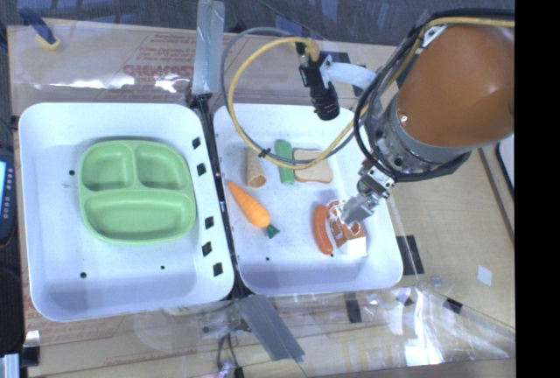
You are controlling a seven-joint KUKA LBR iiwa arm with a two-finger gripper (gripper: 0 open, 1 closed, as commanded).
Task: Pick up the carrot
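The carrot [249, 205] is orange with a small green stub at its lower right end. It lies slantwise on the floor of the right bin [297, 267], near that bin's left wall. My gripper [350, 223] hangs low over the right part of the same bin, above a hot dog [323, 229] and a small white and orange item. It is well to the right of the carrot, about a hand's width away. The arm's orange band [459, 83] looms above it.
A green divided plate [136, 191] sits in the left bin [52, 271]. In the right bin lie a toast slice [315, 168], a green piece [284, 160] and a tan cylinder [255, 168]. A yellow cable [241, 79] loops over the bin's back edge.
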